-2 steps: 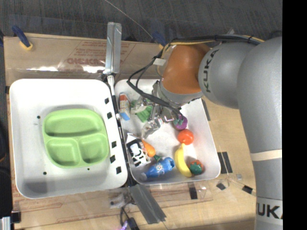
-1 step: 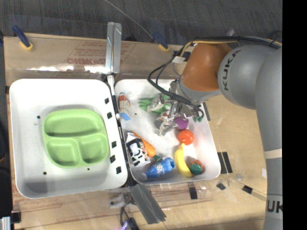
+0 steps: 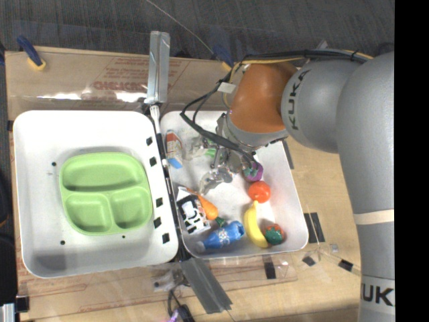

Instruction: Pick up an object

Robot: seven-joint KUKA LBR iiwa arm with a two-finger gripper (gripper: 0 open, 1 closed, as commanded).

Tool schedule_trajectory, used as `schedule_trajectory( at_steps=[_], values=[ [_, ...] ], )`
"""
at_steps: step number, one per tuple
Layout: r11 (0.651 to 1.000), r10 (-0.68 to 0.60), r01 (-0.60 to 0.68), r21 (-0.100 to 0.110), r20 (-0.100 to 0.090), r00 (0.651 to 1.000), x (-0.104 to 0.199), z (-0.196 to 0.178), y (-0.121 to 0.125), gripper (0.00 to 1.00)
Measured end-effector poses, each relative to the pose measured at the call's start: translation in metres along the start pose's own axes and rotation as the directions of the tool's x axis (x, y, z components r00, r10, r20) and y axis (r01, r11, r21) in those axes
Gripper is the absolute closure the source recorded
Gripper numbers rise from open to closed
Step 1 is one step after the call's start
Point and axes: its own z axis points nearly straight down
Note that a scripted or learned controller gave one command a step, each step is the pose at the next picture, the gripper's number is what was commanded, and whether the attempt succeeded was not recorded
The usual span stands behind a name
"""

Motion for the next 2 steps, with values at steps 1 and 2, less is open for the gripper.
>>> schedule_trajectory(
  at_steps=[1, 2],
  values=[
    [1.0, 0.008, -0.008, 0.002, 0.001, 1.0, 0.04, 0.0, 0.014, 0.0],
    [1.0, -0.031, 0.031, 0.005, 0.005, 1.0, 0.115, -0.002, -0.033, 0.0]
  ],
)
